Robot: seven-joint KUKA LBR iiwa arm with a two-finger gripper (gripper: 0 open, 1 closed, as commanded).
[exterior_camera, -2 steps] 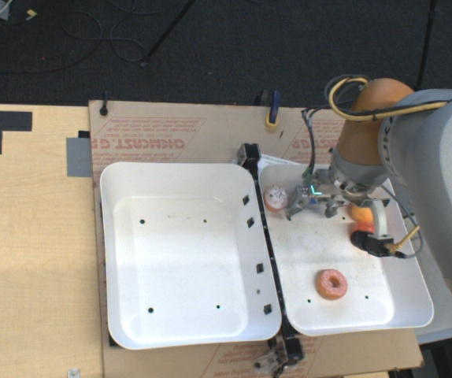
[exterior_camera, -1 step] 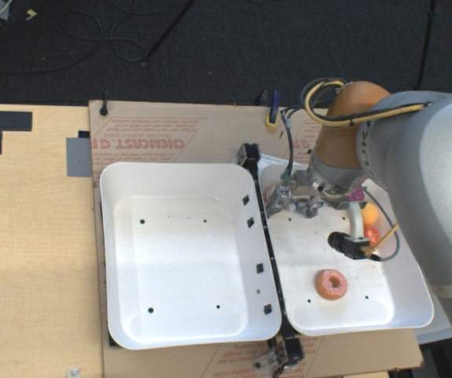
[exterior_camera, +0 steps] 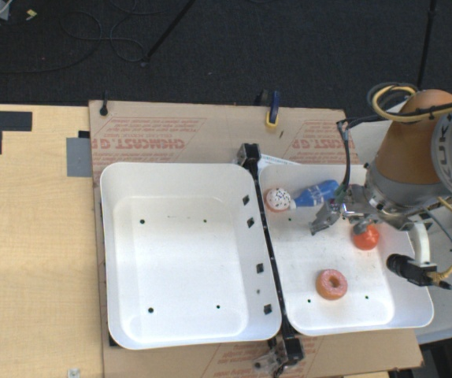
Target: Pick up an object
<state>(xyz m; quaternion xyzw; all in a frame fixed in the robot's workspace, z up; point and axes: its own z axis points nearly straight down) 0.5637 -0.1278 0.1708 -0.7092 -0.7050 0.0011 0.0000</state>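
Two bins: left bin [exterior_camera: 180,257] at 9 o'clock, right bin [exterior_camera: 344,309] at 3 o'clock, touching along a black divider.
Right bin contents: round pinkish ball [exterior_camera: 278,200], blue bottle [exterior_camera: 316,193], red ball [exterior_camera: 365,238], orange ring [exterior_camera: 332,284].
Gripper [exterior_camera: 326,219]: low over the right bin, just below the blue bottle; grasp state cannot be told.
Arm [exterior_camera: 412,152]: enters from 3 o'clock.

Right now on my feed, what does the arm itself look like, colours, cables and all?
The arm shows a rounded orange band over a grey wrist. Black cables loop beside it, with a yellowish coil on top. The gripper is dark grey metal.
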